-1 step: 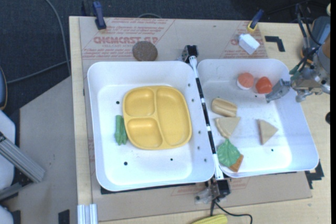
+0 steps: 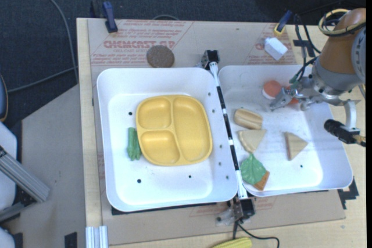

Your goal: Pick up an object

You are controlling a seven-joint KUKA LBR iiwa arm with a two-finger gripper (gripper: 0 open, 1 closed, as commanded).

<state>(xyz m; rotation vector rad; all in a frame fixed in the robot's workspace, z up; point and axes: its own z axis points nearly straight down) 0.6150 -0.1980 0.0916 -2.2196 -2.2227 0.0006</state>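
My claw [image 2: 286, 98] sits low at the back of the right bin [image 2: 334, 174], fingers narrowly spread, gripping nothing that I can see. The tomato [image 2: 271, 89] lies just to its left, touching or nearly so. I'd judge it the nearest pick. The bin's back wall is close behind; toward the bread roll [image 2: 248, 119] there's open room.

light: bright, even overhead | shadows: soft, faint | glare: mild on white bins [image 2: 110, 125] | focus: slightly soft
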